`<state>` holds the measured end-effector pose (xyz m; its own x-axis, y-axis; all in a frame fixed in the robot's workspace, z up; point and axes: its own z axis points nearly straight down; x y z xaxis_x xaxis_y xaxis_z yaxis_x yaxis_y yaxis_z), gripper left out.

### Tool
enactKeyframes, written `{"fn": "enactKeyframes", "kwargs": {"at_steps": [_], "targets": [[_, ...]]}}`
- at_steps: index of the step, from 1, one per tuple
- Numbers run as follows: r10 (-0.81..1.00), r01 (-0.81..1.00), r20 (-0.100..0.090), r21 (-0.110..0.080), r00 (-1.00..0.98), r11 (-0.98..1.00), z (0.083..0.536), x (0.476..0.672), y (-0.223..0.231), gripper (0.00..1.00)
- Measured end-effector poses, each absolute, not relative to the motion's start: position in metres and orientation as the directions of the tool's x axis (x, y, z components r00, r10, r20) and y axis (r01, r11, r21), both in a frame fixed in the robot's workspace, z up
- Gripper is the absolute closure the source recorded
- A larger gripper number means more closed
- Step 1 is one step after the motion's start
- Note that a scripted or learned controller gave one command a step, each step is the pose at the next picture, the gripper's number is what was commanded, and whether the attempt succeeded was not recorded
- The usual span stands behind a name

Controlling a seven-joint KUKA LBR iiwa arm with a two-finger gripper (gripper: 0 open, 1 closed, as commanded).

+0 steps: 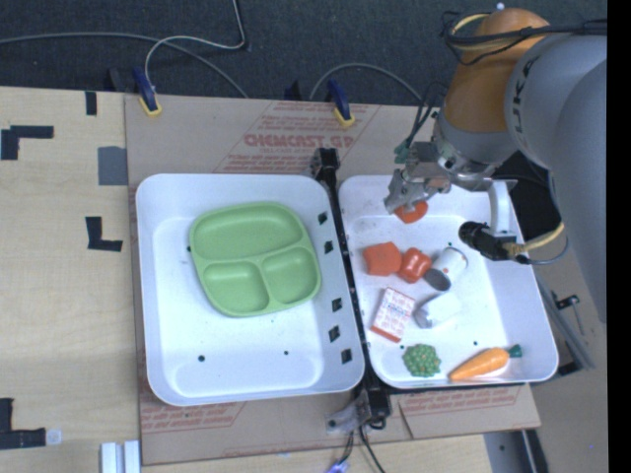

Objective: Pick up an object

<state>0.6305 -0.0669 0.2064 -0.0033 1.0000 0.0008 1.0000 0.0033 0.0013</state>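
the gripper is seen over the far left part of the right bin, hanging from the arm's orange-banded wrist. a small red-orange object is seen right at the fingertips, and it appears to be clamped between them, lifted a little off the bin floor, though the slanted view leaves the height unsure. if that hold is real, the coming move is judged to be a straight lift, with the object directly beneath the gripper rather than to any side. its long axis cannot be made out, since its upper part is covered by the fingers.

the other things lie nearer the camera from the gripper: an orange block and a red piece touching it, a small white and grey item, a red-printed packet, a broccoli floret and a carrot by the near wall. the left bin carries a green divided plate. the right bin's far right corner is hidden behind the arm.
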Motion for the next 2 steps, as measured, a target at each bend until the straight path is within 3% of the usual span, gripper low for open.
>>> {"fn": "enactKeyframes", "kwargs": {"at_steps": [1, 2], "targets": [[1.0, 1.0, 0.001, -0.001, -0.002, 0.002, 0.205, 0.63, -0.067, 0.0], [1.0, 1.0, 0.0, -0.003, -0.001, 0.001, 0.111, 0.613, -0.099, 0.0]]}}
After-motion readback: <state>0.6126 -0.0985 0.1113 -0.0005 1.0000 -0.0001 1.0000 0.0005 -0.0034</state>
